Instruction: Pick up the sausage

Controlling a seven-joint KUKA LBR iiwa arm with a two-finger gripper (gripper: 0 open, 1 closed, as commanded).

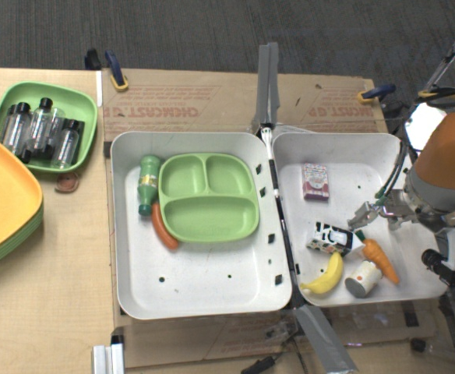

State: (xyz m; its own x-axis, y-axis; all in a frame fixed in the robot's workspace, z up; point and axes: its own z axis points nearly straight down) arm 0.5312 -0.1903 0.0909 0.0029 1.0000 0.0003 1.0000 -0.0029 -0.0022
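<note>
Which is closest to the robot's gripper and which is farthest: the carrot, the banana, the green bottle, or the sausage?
Seen from the camera view, starting from the gripper in the right bin:
1. The carrot, just below it in the right bin.
2. The banana, lower left in the same bin.
3. The sausage and the green bottle, side by side in the left bin, too close to call.

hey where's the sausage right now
The sausage lies in the left bin, tucked against the lower-left edge of the green divided plate, just below the green bottle.
</note>
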